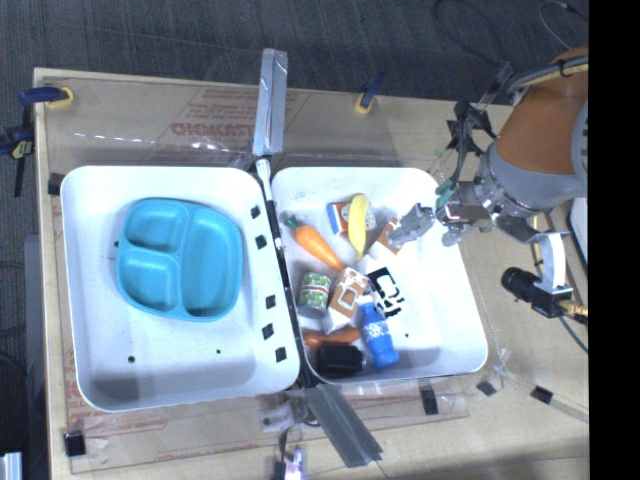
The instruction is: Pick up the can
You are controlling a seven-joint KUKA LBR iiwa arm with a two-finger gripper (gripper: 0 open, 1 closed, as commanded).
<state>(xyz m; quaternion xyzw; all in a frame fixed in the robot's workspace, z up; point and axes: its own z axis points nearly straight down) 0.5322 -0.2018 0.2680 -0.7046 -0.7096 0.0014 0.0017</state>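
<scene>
The can (316, 291) is small, with a green label and a silver top. It sits in the right bin (455, 313) close to its left wall, just below an orange carrot (318, 247) and touching a small patterned box (347, 292). My gripper (409, 227) hangs over the upper right part of that bin, to the right of a yellow banana (357, 225). It is well apart from the can, up and to the right of it, and nothing shows in its grasp. The grey arm with its orange band (540, 133) reaches in from the right.
The right bin also holds a blue bottle (377, 335), a black-and-white item (387, 290), a dark object (338, 360) at the front, and an orange carton (340, 213) behind the banana. The left bin (90, 348) holds a blue divided tray (181, 258). A metal divider (270, 98) runs between the bins.
</scene>
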